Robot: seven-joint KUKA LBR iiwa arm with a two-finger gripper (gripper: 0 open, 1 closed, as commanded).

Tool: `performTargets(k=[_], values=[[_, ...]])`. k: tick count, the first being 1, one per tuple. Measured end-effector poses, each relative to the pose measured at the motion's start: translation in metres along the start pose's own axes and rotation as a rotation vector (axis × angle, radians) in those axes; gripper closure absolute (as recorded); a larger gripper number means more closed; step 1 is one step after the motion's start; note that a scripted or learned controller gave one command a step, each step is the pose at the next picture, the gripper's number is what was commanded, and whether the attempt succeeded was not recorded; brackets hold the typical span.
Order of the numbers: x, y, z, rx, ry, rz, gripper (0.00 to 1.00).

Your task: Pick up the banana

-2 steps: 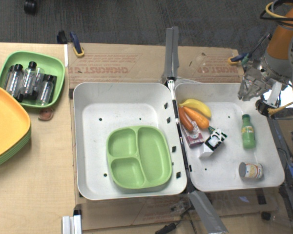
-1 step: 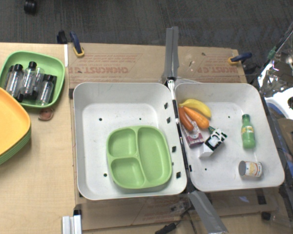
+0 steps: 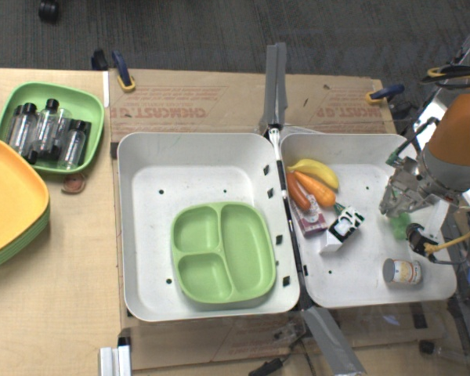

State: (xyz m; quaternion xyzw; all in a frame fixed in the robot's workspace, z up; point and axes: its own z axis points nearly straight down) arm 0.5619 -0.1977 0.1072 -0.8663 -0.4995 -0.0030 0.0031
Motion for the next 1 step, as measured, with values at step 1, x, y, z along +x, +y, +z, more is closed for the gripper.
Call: performTargets(k=[1], values=[[-0.0292, -0.0476, -0.1503, -0.002, -0.011, 0.317, 1.0]])
